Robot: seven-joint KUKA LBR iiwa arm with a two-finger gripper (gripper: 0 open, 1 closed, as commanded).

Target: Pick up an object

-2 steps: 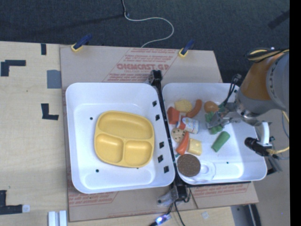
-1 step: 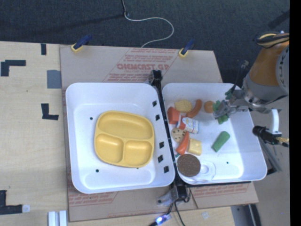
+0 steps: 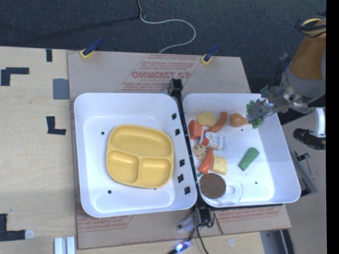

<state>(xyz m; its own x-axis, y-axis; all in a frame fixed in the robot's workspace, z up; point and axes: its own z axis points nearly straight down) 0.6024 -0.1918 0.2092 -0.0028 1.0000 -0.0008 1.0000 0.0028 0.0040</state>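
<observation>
Glossy white plastic bins (image 3: pixel 87 142), a smooth yellow plastic tray (image 3: pixel 140 155), a matt cardboard sheet (image 3: pixel 153 73), dark carpet (image 3: pixel 69 12).

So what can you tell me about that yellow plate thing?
The yellow tray is a rounded, smooth dish that looks like plastic, split by raised ridges into three compartments: one wide one at the far side and two smaller ones nearer the camera. It lies flat, right way up and slightly turned, in the middle of the left bin. No food sits in it, and nothing touches it except the bin floor beneath.
</observation>
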